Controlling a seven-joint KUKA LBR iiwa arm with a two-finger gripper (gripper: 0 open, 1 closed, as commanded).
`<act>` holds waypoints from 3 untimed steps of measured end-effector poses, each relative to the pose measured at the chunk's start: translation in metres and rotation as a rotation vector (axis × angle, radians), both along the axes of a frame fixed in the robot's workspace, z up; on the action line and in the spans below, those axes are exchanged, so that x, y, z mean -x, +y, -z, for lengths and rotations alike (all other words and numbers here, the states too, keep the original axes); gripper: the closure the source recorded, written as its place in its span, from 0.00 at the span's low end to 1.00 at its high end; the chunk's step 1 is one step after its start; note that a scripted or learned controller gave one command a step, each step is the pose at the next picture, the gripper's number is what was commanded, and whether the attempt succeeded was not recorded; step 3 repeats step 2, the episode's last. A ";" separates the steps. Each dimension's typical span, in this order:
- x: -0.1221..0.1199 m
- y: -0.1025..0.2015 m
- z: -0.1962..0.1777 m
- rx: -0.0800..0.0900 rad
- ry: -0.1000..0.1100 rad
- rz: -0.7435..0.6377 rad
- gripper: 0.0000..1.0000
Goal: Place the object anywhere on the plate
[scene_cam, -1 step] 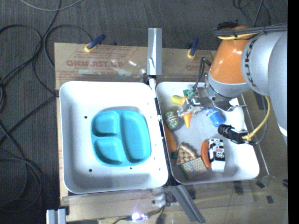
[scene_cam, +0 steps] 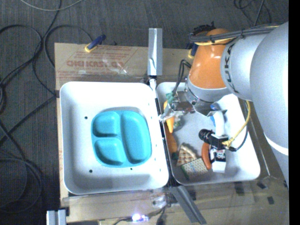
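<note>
A blue plate (scene_cam: 123,137) with three compartments lies in the left white bin (scene_cam: 75,102). My gripper (scene_cam: 169,113) hangs low over the left edge of the right bin (scene_cam: 251,165), close to the wall between the bins. Directly under it lies a long orange carrot-like piece (scene_cam: 172,137), whose upper end reaches up to the gripper. Whether the piece is between the fingers is hidden by the wrist.
Further down the right bin lie a tan waffle-patterned wedge (scene_cam: 187,154), a red-orange sausage-like piece (scene_cam: 206,156), a small white block (scene_cam: 218,166) and a green scrap (scene_cam: 186,169). A cardboard sheet (scene_cam: 101,62) lies behind the left bin.
</note>
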State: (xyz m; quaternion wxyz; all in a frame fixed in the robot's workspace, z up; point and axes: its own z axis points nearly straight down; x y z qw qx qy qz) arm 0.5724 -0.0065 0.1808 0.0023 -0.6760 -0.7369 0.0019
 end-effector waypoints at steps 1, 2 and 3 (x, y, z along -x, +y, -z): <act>0.011 0.069 0.000 0.000 -0.001 -0.113 1.00; 0.011 0.069 0.000 0.000 -0.001 -0.112 0.00; 0.011 0.069 0.000 0.000 -0.001 -0.112 0.00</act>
